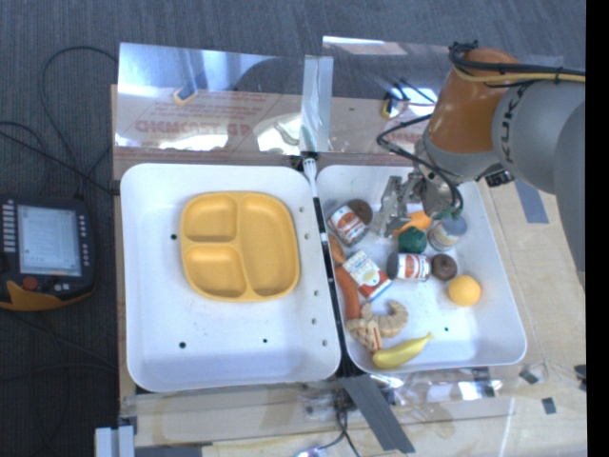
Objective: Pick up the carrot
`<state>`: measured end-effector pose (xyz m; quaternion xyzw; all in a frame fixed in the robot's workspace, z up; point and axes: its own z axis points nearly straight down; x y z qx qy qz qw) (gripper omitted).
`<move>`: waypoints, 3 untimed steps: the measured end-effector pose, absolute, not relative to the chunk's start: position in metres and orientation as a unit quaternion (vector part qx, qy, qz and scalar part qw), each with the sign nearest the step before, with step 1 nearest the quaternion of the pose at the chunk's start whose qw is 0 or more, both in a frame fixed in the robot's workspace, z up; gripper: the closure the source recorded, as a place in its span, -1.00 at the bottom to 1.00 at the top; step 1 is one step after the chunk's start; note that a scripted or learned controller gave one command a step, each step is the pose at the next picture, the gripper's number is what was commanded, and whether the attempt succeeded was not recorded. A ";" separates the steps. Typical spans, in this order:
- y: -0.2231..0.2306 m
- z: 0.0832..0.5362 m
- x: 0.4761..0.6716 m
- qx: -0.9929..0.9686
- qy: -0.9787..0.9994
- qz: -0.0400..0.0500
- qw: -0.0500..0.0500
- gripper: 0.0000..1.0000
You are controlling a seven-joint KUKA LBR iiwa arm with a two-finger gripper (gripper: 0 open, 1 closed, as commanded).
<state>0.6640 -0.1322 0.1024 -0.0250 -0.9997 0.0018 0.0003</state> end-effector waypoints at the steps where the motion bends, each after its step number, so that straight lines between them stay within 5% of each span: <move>1: -0.124 0.093 0.599 0.072 -0.997 0.002 -0.010 1.00; 2: -0.137 0.100 0.535 -0.062 -0.998 0.000 0.002 1.00; 3: -0.165 0.172 0.581 -0.155 -0.988 0.001 -0.001 1.00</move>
